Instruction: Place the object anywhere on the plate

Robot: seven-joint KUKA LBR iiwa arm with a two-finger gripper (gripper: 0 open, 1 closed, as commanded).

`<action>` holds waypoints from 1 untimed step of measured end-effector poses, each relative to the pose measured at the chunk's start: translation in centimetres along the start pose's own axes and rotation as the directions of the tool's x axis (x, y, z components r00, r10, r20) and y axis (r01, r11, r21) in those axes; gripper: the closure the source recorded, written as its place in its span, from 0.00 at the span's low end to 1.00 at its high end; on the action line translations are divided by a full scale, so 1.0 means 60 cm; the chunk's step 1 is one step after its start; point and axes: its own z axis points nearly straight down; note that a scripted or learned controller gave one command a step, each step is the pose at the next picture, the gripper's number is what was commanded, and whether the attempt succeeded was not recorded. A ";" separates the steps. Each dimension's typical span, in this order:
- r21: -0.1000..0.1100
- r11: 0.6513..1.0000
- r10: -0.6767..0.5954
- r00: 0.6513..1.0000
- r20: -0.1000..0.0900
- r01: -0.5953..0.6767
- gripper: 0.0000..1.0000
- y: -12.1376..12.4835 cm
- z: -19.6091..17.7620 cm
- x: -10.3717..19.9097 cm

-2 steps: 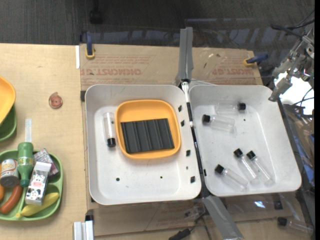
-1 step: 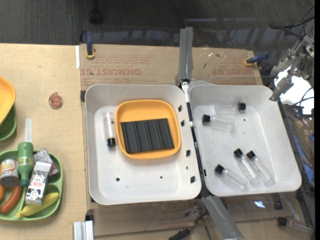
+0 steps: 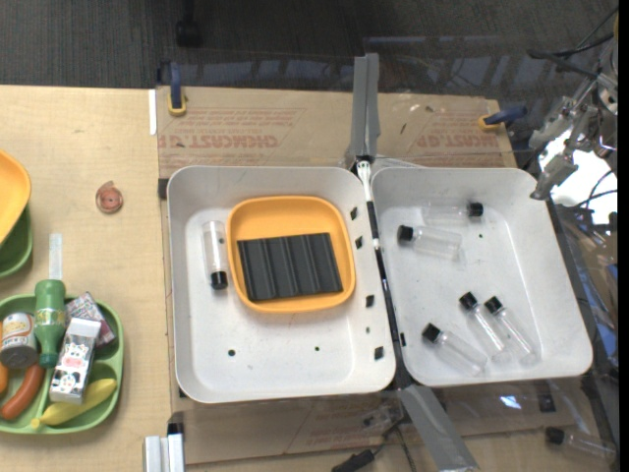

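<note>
An orange square plate [image 3: 291, 208] lies in the left bin [image 3: 197, 362], toward its back. A dark ribbed rectangular block [image 3: 291, 266] rests flat on the plate, near its middle. Just left of the plate a clear vial with a black cap [image 3: 214, 254] lies on the bin floor, cap toward the front. In the right bin [image 3: 550, 264] several more clear, black-capped vials lie scattered: two near the back [image 3: 429, 241] and three toward the front [image 3: 484, 324].
On the wooden bench to the left stand a green tray of toy food [image 3: 98, 401], an orange bowl [image 3: 10, 200] at the edge and a small pink disc [image 3: 110, 199]. Cardboard [image 3: 265, 131] lies behind the bins. Cables and hardware [image 3: 580, 146] crowd the right rear corner.
</note>
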 end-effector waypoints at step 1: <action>0.000 0.997 -0.072 0.997 0.000 0.072 0.00 0.000 -0.006 0.001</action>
